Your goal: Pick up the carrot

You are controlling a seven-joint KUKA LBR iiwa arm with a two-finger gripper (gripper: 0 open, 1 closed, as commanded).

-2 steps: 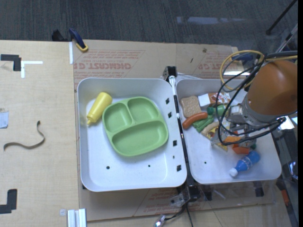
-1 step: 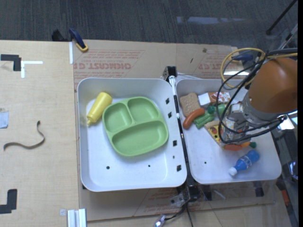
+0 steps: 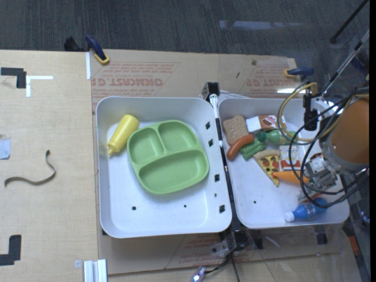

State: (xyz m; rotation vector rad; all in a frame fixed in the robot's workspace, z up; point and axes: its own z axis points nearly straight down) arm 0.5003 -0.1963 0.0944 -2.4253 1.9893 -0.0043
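Note:
The carrot is a slim orange piece lying across the right bin, just below a pizza slice. The gripper hangs low at the carrot's right end, under the arm's orange band and looped cables. The gripper body and the cables hide where it meets the carrot, so I cannot tell whether they touch.
The right bin also holds a toast slice, an orange-red sausage, a green piece, a small card and a blue bottle at the front right. The left bin holds a green divided plate and a yellow bottle.

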